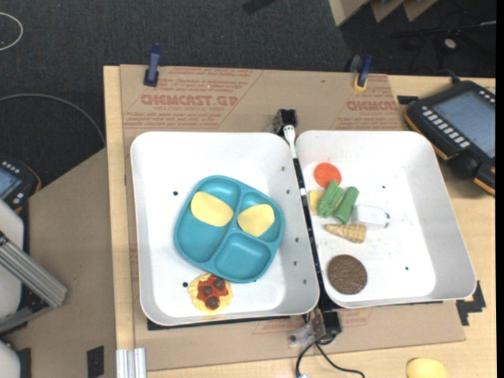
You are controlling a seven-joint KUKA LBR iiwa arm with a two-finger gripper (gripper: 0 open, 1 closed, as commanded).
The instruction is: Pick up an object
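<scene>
Blue tray (pixel 236 260) — three compartments, two hold yellow pieces (pixel 211 209); gripper state cannot be told.

Below me I count two shallow white plastic bins, the left bin (pixel 150 211) and the right bin (pixel 417 203). In the left bin lies one blue three-compartment plastic tray (pixel 228 250), and on it I count two flat yellow oval pieces (pixel 212 209) (pixel 256 219). Beside the tray sits one small round toy pizza with red toppings (pixel 209 292). In the right bin I count one round orange-red piece (pixel 327 172), two green stick-shaped pieces (pixel 330 197) (pixel 347 201), one tan ridged cone (pixel 347 231), one flat brown disc (pixel 346 274) and one small clear plastic item (pixel 375 215). On the bench I count two blue clamps (pixel 152 65) (pixel 362 71).
</scene>
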